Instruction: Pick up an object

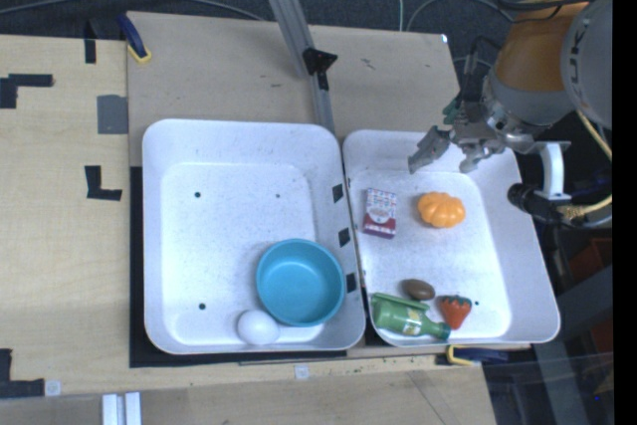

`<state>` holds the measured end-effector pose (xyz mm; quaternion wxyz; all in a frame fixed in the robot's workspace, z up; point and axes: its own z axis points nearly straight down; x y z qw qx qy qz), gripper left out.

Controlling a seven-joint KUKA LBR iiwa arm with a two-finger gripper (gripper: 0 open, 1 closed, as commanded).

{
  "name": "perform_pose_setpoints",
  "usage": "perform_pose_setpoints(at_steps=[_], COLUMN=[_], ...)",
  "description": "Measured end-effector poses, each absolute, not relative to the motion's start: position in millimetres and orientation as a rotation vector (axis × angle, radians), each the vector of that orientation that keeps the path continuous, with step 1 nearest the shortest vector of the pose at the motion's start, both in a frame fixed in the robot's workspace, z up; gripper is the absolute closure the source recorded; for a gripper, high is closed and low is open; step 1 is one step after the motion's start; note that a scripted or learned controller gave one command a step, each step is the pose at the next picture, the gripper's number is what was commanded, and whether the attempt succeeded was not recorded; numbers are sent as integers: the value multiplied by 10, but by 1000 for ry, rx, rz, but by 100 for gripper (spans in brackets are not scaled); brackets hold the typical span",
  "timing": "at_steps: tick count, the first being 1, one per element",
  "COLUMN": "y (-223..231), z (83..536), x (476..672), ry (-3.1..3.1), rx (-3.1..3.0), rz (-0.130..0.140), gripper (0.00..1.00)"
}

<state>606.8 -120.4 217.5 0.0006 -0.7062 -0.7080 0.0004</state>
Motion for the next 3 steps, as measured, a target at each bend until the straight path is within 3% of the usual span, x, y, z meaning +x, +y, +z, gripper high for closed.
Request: perform_pose_setpoints(at_steps=[1,3], y=[-1204,-1183], z=[2176,1086], x=[6067,6027], ry=[-2224,-2221], rx=[-2218,-2215], rz=[1,7], gripper=[0,0])
